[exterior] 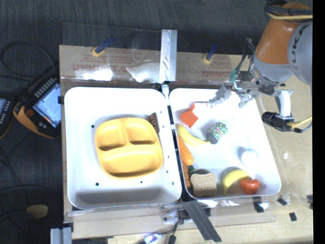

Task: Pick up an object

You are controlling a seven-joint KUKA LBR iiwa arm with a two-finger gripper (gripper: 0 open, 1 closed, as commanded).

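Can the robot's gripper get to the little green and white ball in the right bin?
Probably yes. The ball lies in the open with bare bin floor around it, nothing on top, and the gripper hovers just above and behind it.

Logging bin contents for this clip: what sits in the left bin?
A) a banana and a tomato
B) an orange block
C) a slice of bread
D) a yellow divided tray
D: the yellow divided tray lies in the left bin, while the banana, tomato, slice of bread and orange block are all in the right bin.
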